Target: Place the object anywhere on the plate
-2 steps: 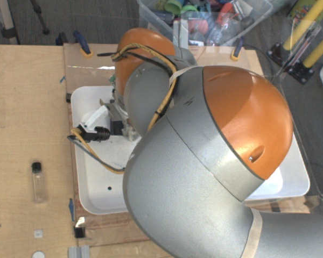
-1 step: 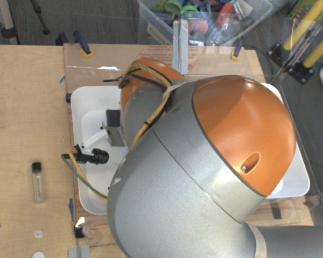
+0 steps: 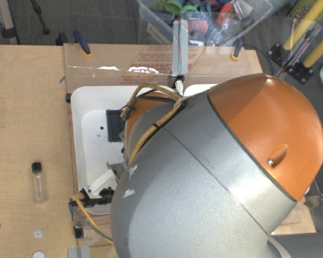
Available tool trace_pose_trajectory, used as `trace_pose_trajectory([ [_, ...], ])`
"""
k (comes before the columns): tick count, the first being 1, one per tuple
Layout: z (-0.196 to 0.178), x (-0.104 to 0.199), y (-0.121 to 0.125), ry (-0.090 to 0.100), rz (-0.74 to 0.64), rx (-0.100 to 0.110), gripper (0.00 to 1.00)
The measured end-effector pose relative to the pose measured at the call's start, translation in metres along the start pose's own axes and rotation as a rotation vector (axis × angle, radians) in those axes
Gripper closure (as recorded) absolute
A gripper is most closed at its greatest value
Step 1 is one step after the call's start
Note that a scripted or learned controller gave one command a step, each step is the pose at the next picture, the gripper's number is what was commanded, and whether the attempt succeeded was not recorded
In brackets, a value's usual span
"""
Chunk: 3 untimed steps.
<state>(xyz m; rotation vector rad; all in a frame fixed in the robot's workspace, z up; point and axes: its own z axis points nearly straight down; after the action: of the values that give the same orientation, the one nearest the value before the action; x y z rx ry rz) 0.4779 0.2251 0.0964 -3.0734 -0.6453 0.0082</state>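
White bin (image 3: 81, 109); arm (image 3: 215, 176) probably hides pincer.

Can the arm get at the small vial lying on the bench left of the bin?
Probably not as posed: the arm is down over the white bin, whose wall stands between it and the vial.

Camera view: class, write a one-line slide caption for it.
Grey and orange robot arm looms over a white bin on the bench.

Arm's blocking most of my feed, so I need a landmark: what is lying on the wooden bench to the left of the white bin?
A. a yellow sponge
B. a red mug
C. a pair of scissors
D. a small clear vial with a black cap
D: a small clear vial with a black cap lies on the wooden bench, left of the white bin.
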Motion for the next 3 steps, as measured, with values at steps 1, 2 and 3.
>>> trace_pose_trajectory([
  [1,0.007,0.085,0.037,0.012,-0.11,-0.004,1.0],
  [2,0.005,0.005,0.002,0.018,-0.473,-0.007,1.0],
  [3,-0.118,-0.008,0.019,0.001,-0.859,-0.004,1.0],
])
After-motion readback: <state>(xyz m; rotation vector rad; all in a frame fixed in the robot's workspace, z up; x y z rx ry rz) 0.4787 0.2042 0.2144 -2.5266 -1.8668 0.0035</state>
